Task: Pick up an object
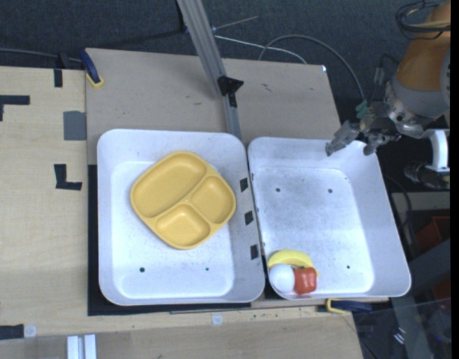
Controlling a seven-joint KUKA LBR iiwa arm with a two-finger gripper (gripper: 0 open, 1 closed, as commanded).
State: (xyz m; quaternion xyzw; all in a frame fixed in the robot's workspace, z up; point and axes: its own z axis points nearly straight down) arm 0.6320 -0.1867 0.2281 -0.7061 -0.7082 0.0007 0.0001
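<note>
**Mia:** What did the camera above the tabletop (289, 88) show?

**Tom:** It showed two white bins side by side. The left bin (117, 200) had a yellow tray (183, 199) in it, the kind with three little sections. It lay flat, near the middle.

**Mia:** And the right bin (364, 223)?

**Tom:** Down in its near left corner sat a small bunch of toys (293, 271). There was a yellow bit on top, a white round bit and a red bit, all touching. I couldn't tell if they were one toy or three.

**Mia:** Where was the arm (424, 66)?

**Tom:** It came in from the right. The fingers (353, 137) hung over the far right edge of the right bin. They looked spread apart, and nothing was between them.

**Mia:** So had it picked anything up?

**Tom:** No. I think it was at the very start, the part where it gets ready and goes to a thing.

**Mia:** What did it need to do next?

**Tom:** I'd guess it had to choose one thing. The toys were in the same bin but well apart from the fingers, clear across it. The arm would have to move over them, go down, and close on them.

**Mia:** Would that be hard?

**Tom:** Maybe. The toys sat right against the bin wall, so there wasn't much room for the fingers on that side.
</note>
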